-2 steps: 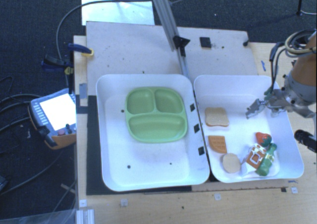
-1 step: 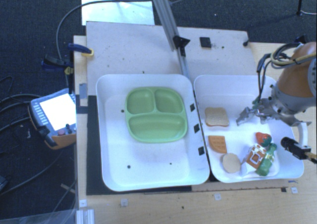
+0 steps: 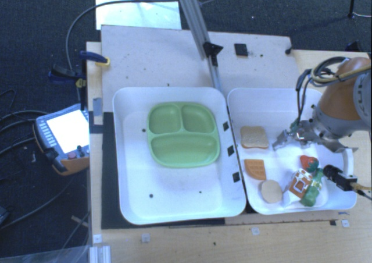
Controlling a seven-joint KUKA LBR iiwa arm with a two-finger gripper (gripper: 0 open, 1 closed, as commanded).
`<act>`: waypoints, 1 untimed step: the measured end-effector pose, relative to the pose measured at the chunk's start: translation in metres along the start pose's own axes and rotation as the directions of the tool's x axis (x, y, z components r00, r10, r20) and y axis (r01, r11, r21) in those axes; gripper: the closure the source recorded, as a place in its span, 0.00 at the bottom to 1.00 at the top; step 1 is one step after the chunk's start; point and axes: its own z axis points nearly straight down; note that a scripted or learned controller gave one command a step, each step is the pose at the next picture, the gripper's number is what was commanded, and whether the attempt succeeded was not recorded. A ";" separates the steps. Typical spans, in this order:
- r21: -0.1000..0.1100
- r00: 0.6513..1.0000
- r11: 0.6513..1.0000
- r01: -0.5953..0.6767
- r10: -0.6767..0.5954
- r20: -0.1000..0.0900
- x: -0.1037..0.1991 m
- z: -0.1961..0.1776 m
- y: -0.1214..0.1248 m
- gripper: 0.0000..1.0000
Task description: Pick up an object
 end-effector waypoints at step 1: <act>-0.008 1.000 1.000 0.001 -0.001 0.002 0.000 -0.013 0.002 1.00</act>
